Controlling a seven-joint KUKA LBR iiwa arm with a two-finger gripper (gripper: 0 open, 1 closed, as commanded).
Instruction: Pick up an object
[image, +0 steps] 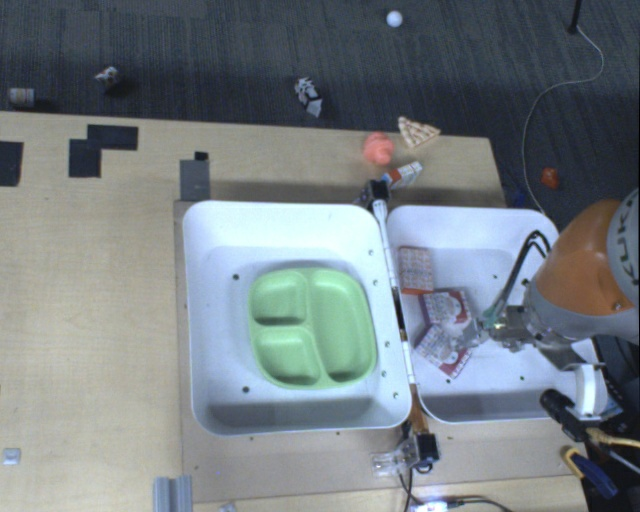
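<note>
The arm's grey and orange body hides the hand's (497, 325) upper parts; whether its fingers stand apart or together cannot be told. Flat printed packets in red, white and grey (440, 318) lie overlapping in the right white bin (470, 232), near its nine o'clock wall. The hand sits just at their three o'clock edge; contact is unclear.
</note>
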